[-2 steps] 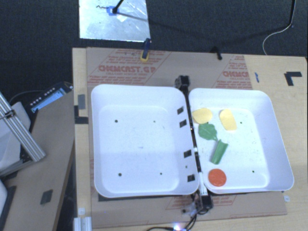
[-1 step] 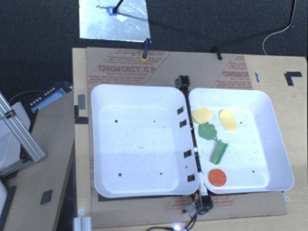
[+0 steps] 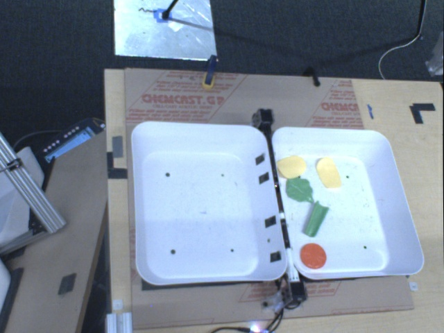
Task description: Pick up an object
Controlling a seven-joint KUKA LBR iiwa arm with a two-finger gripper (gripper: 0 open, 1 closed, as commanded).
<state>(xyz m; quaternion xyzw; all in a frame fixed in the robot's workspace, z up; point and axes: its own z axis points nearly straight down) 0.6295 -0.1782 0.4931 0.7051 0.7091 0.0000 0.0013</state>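
Orange disc (image 3: 313,256), just below the green stick (image 3: 316,218) in the white bin (image 3: 397,207), looks light, stiff and flat: pinch yours across its rim.

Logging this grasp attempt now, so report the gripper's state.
Gripper: its state cannot be told from the camera view.

Bright, even overhead light; white bins (image 3: 201,134) glare slightly; soft focus; shadows faint.
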